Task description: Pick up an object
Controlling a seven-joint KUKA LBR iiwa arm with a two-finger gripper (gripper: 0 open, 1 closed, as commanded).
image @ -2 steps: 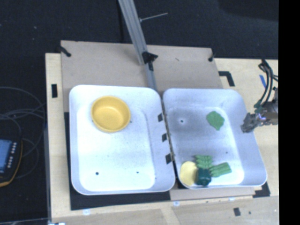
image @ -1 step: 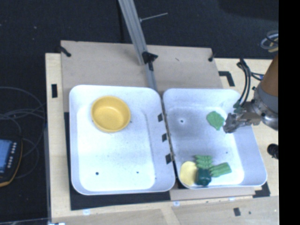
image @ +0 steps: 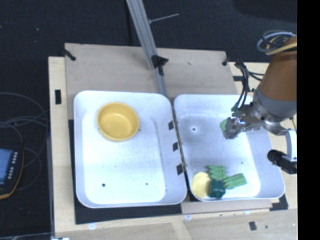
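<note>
My tool point(image: 231, 129) hangs over the right bin point(image: 200, 109), near its right wall, and there is a small green thing at its tip; whether I grip it or merely cover it, I cannot tell. The toys point(image: 220, 181) I can reach sit heaped against this bin's near edge, toward the near-left corner: a pale yellow rounded piece point(image: 200, 184), a dark teal lump point(image: 217, 189) and a ridged green plastic strip point(image: 235, 180) whose long axis runs roughly along that edge. They lie nearer the camera than my tool. A smooth yellow bowl point(image: 118, 121) sits upright in the left bin point(image: 125, 184), at its far-left corner, well apart.
</note>
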